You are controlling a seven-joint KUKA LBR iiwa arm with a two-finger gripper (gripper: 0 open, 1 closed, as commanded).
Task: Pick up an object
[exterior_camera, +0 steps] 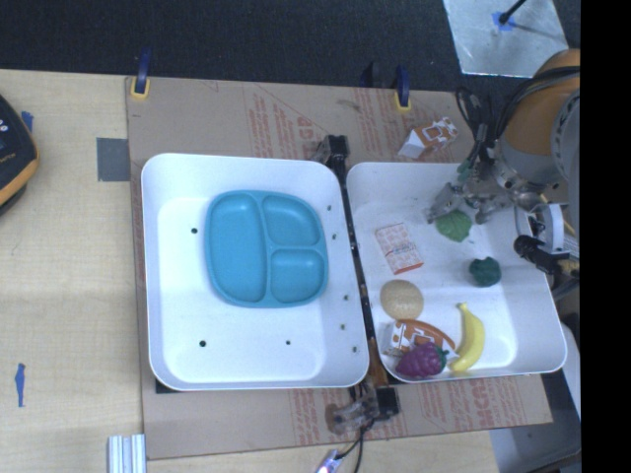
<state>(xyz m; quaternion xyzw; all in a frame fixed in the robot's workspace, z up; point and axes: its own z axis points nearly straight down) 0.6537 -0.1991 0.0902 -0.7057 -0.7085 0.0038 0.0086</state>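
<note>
From above, the bench carries a sheet of brown cardboard, and on it two shallow white bins sit side by side. The left bin holds a light blue divided plate, lying flat with its three compartments facing up.

The right bin has the clutter. A small white packet with red print lies near its middle. Below that is a round tan bun-like piece, and at the near edge a purple bunch of grapes touches a yellow banana, with another printed wrapper and an orange curved piece tucked just beside them. A dark green lump sits alone toward the right side. A lighter green object lies in the upper part of this bin.

The arm comes in from the right, and its tool is down over that lighter green object, right at its top edge. Whether the tool has closed on anything I cannot tell; the metal parts blur together there.

Outside the bins, a small orange and white carton rests on the cardboard beyond the right bin.
</note>
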